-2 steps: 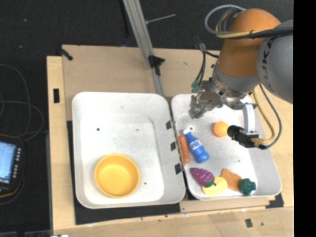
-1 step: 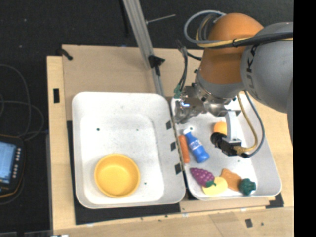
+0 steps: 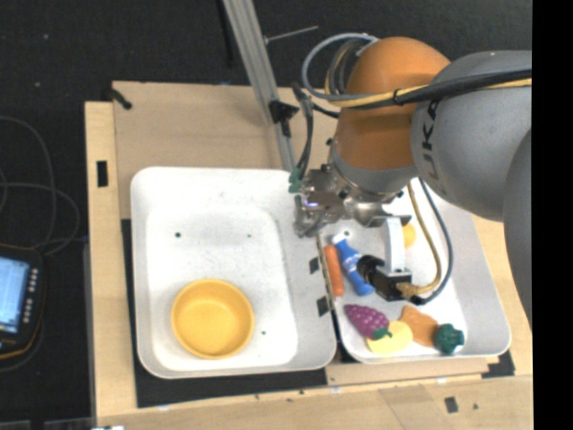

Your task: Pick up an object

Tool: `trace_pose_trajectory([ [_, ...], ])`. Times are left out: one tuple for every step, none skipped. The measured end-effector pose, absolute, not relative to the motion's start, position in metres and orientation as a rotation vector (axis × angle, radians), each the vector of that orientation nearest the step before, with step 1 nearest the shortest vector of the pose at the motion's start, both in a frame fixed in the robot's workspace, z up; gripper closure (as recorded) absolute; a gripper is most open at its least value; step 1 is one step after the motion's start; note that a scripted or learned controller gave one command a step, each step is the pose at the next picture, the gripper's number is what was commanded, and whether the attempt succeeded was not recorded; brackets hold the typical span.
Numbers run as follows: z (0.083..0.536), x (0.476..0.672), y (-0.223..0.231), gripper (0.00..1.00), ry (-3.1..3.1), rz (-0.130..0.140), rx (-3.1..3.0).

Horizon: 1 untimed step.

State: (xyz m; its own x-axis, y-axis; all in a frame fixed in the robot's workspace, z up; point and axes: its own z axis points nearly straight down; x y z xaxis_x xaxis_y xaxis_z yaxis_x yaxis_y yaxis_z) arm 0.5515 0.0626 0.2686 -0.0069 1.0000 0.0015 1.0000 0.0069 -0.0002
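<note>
In the camera view, the right bin holds an orange stick, its long axis near vertical in the frame, beside a blue bottle, with grapes and a carrot at lower right. The arm reaches from the right, wrist bent down over that bin's upper left. A yellow bowl sits in the left bin.

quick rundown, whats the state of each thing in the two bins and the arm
yellow bowl: upright, alone in the left bin
orange marker: lying flat at the right bin's left edge
blue bottle: lying on its side beside the marker
purple grapes: lying near the front rim
yellow fruit: resting against the grapes
carrot: lying flat, green end to the right
arm: lowered over the right bin
</note>
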Motion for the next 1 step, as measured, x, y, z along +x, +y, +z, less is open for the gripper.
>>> trace_pose_trajectory([
  [0.2685,0.5521,0.0606,0.0,-2.224,-0.003,-2.218],
])
